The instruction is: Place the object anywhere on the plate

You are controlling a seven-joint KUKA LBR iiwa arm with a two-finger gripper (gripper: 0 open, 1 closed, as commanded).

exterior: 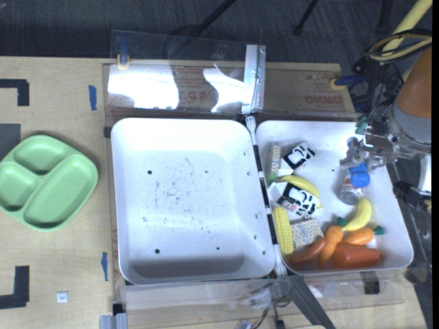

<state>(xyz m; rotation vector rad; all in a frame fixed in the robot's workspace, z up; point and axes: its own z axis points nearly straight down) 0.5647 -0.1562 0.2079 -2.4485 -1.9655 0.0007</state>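
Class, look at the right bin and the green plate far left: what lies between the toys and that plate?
The left bin lies between the right bin and the green plate; its raised walls and the divider must be crossed.

I see the scene evenly and brightly lit from overhead. The strongest glare sits on the clear plastic sheet (182,81) at the far side, where white patches wash out its surface. The left bin (185,197) reads bright white, with a soft grey shadow along its near inside wall. The dark floor (206,5) beyond the table (55,81) stays dim. The picture is a little soft overall, and small labels in the right bin (401,252) are blurred.
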